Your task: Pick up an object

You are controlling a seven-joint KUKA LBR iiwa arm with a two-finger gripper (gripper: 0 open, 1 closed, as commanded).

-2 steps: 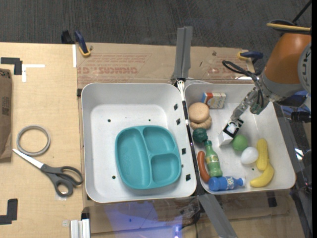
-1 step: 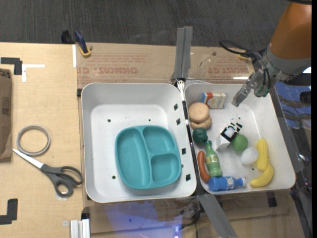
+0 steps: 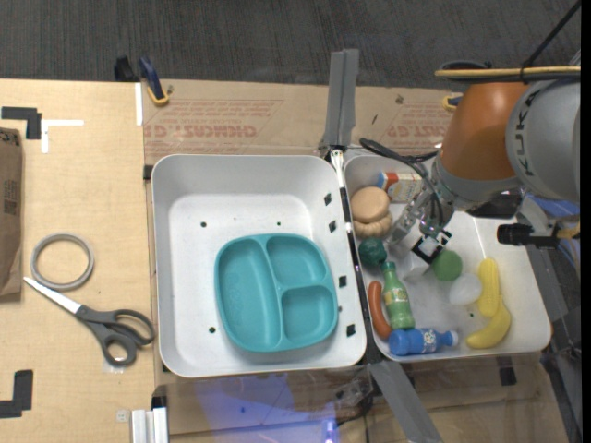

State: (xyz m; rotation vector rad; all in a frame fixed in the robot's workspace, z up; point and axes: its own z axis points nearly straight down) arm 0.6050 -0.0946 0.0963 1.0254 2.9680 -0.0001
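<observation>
My gripper [image 3: 423, 236] hangs low over the middle of the right bin [image 3: 528, 335], below the arm's orange band. Around it lie a tan bun [image 3: 371, 208] to its left, a dark teal piece [image 3: 372, 253] below the bun, and a green ball [image 3: 449, 266] just to its lower right. A green bottle [image 3: 397, 296], a red sausage [image 3: 378, 310], a blue bottle [image 3: 421, 341] and a yellow banana [image 3: 489, 305] lie along the bin's near side. A whitish lump [image 3: 464, 291] sits by the banana. Nothing visibly sits in the gripper.
The left bin [image 3: 175, 210] holds a teal divided plate [image 3: 277, 292]. On the bench to the left lie scissors [image 3: 102, 323] and a tape roll [image 3: 62, 260]. A small labelled container [image 3: 399, 184] rests at the right bin's far edge.
</observation>
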